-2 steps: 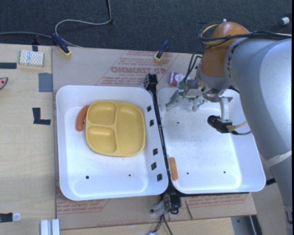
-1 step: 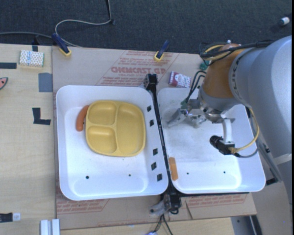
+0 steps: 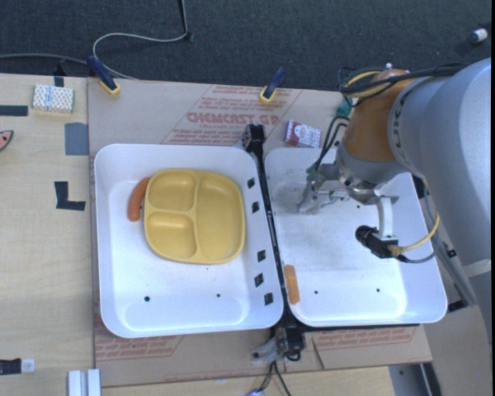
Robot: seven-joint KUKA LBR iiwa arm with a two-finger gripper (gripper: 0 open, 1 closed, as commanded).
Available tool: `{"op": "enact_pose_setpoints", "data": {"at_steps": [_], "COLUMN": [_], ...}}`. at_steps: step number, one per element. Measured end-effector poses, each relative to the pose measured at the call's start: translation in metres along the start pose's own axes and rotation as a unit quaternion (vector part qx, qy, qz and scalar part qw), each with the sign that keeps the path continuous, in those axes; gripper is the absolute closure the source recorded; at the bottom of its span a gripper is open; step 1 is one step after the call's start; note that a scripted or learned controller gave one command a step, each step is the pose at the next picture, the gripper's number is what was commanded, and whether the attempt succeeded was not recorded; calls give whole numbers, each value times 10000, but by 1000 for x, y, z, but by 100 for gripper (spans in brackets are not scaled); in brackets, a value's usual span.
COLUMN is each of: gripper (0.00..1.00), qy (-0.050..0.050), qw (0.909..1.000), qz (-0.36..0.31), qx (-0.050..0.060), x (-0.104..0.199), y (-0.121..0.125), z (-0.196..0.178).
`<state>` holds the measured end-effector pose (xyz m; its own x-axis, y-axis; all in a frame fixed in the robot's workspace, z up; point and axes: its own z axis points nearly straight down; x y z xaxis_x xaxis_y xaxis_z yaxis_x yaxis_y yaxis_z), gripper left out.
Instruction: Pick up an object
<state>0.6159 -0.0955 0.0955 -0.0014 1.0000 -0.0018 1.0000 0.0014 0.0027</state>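
A yellow divided plate (image 3: 194, 215) lies in the left bin (image 3: 181, 304). An orange sausage-shaped piece (image 3: 136, 199) rests against the plate's left edge. A second small orange piece (image 3: 291, 283) lies at the left wall of the right bin (image 3: 371, 304). My gripper (image 3: 313, 201) hangs low over the upper left part of the right bin, its metal fingers pointing down and left. Nothing shows between the fingers, and the orange piece is well below them in the view.
A small red and white packet (image 3: 301, 134) lies on the cardboard behind the right bin. Yellow and blue clamps (image 3: 272, 87) hold the cardboard's far edge. Black clips (image 3: 260, 213) join the two bins. A cable loop (image 3: 396, 246) hangs from the wrist over the right bin.
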Motion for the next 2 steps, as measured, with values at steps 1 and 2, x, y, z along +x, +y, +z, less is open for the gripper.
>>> {"op": "enact_pose_setpoints", "data": {"at_steps": [1,2], "gripper": [100,100], "qy": [6,11], "qw": [10000,10000], "qz": [-5,-11], "qx": [5,9], "x": [1,2], "y": [0,0], "z": [-9,-18]}}
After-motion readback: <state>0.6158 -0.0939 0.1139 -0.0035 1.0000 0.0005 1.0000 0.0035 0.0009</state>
